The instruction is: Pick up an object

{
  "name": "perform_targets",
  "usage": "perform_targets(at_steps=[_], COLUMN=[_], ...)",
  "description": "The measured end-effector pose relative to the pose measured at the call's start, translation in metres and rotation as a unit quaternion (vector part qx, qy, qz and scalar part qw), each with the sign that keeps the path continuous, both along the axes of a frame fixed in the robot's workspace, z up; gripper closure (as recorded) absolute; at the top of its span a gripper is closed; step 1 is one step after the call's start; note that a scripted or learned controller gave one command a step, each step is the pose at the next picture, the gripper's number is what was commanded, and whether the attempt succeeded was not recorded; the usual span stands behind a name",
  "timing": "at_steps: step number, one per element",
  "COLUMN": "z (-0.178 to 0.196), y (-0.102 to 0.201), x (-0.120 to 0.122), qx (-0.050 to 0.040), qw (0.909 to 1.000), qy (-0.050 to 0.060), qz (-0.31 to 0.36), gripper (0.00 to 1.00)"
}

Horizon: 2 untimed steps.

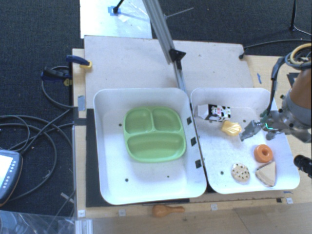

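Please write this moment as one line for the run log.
pincer: over right bin, holding nothing | nearest: yellow piece | also there: orange donut, cookie | left bin: green tray

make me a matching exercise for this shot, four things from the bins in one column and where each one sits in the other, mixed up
Things:
1. green plate
2. orange donut
3. cookie
4. small carton

Places:
A. right bin, near its far edge
B. left bin, in the middle
C. right bin, near edge, left of the sandwich wedge
D. right bin, just below the claw

Pairs: 1-B, 2-D, 3-C, 4-A
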State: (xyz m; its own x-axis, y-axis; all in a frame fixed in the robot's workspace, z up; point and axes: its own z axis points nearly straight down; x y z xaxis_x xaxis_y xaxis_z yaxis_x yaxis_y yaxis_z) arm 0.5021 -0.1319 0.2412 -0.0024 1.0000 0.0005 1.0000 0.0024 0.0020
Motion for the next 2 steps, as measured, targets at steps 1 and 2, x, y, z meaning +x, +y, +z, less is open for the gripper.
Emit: perform_targets(at_steps=[1, 2], z=[-0.057, -0.12], y=[-0.004, -0.003], x=[-0.008, -0.013], qx=[0.0004, 0.0006], qw=[1.0, 1.0], qy=[0.003, 0.004], qz=[-0.001, -0.001], gripper=[0.0, 0.0])
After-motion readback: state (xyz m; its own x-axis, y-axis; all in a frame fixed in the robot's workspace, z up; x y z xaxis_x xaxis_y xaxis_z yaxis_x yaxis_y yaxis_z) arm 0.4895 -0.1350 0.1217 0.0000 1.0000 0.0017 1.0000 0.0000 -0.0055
